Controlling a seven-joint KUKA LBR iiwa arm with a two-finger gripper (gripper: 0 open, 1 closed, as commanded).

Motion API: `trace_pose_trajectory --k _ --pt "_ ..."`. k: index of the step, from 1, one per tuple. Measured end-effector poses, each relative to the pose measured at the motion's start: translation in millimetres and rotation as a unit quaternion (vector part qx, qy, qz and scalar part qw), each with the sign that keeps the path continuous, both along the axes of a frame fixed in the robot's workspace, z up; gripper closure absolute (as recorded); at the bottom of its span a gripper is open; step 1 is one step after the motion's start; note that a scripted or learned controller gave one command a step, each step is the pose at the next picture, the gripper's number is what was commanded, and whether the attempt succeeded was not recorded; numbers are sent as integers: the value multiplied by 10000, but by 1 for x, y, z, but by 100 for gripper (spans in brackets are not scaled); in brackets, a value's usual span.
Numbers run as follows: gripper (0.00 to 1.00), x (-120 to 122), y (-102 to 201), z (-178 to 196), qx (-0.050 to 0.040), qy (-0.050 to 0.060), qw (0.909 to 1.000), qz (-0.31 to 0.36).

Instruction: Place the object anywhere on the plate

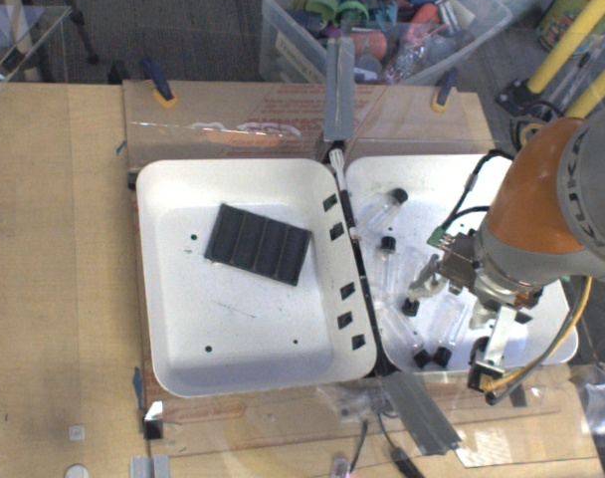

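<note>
You see the dark ribbed plate lying flat in the left bin, while across the divider the hand hangs low in the right bin among small clear black-capped pieces, its state something you cannot tell here.

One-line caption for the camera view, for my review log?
KUKA arm's end effector low over the right bin; dark ribbed plate lies in the left bin.
</note>
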State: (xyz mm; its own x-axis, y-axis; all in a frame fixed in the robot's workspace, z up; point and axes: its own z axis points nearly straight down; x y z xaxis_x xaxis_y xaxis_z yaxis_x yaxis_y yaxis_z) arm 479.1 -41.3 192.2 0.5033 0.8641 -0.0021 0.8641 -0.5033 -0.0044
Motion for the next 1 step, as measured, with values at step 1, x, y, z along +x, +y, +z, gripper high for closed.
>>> trace_pose_trajectory --k 1 --pt "100 0 0 9 -4 6 10000 8"
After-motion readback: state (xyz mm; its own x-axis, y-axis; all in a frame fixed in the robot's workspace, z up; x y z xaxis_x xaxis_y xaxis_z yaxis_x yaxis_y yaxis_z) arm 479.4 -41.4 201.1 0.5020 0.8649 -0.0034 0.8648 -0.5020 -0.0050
